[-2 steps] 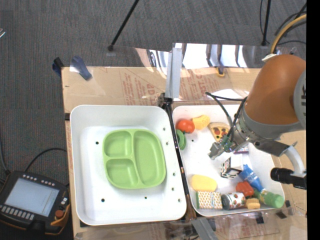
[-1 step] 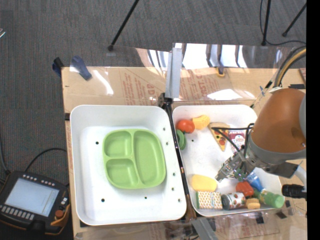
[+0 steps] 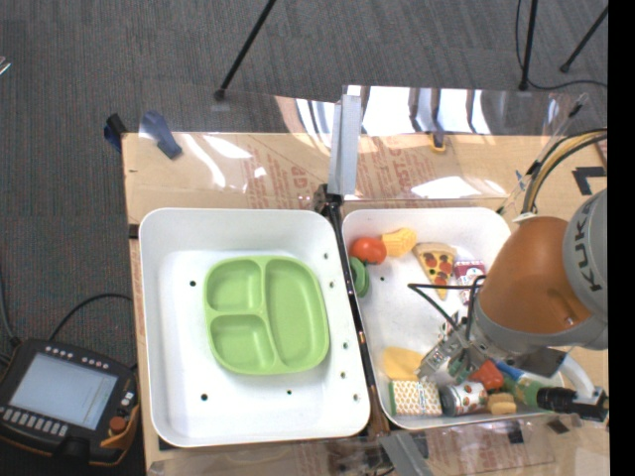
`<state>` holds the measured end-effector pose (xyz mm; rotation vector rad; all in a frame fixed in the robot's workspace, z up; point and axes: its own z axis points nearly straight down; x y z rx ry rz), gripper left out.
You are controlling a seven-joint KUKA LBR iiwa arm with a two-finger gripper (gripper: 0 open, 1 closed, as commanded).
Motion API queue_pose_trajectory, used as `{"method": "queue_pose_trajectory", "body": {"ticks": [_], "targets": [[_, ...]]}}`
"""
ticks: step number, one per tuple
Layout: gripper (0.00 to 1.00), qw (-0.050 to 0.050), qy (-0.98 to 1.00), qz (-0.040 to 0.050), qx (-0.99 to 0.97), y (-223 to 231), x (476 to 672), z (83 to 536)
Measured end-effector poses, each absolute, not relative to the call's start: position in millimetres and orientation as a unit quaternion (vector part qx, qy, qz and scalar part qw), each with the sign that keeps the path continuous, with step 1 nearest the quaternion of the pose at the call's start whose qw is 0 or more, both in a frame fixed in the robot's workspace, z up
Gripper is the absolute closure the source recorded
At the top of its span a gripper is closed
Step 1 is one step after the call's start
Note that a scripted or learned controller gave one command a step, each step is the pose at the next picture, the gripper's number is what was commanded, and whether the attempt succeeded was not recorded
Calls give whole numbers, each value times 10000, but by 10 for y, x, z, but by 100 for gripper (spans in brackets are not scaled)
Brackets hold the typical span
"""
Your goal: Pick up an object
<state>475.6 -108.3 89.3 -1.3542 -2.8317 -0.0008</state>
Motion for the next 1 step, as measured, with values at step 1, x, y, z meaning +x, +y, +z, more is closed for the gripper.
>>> {"method": "queue_pose_trajectory", "body": {"ticks": [1], "targets": [[100, 17, -8366, 5, -5478, -862, 5405, 862]]}}
